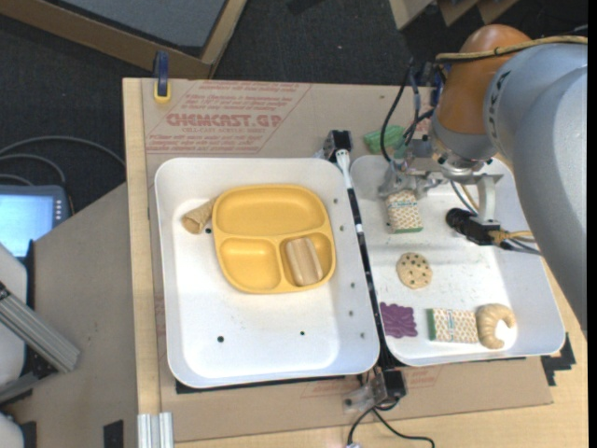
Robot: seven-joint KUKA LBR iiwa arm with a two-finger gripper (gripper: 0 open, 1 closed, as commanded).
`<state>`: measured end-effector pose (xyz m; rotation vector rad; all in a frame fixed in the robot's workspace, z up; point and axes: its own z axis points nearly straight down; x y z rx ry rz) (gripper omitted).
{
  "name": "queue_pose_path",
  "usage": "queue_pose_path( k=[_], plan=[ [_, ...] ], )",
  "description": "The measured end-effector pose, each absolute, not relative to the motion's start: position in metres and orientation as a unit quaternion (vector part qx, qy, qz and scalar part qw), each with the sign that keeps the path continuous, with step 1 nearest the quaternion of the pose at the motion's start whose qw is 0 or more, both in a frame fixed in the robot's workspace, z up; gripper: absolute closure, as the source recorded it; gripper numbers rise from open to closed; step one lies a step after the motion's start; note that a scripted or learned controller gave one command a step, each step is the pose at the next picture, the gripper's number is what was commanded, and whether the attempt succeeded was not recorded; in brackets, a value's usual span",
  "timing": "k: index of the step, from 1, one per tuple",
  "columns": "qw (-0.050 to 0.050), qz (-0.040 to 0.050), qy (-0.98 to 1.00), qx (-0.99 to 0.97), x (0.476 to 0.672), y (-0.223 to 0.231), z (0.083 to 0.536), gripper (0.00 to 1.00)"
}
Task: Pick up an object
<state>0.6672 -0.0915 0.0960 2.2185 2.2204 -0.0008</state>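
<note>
Grey arm point(550, 129) reaching in over the right bin point(532, 339). Left bin point(187, 278) carrying a yellow divided tray point(252, 217) with a tan roll point(301, 259) in one compartment. Tool point(403, 187) low over a checkered block point(404, 213), seemingly touching its top; open or closed, cannot tell. Nearby: cookie point(413, 270), purple piece point(399, 320), croissant point(495, 325).

A blue clamp point(162, 76) grips the counter's point(233, 119) far-left edge — a lit screen point(28, 220) glows at far left, beside black cables point(37, 157).
</note>
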Motion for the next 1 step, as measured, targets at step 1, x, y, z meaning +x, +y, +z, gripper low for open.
queue_pose_path(
  k=[1],
  plan=[
    [0.0,0.0018,0.709,0.705,0.6278,-0.024,0.1898,1.0]
  ],
)
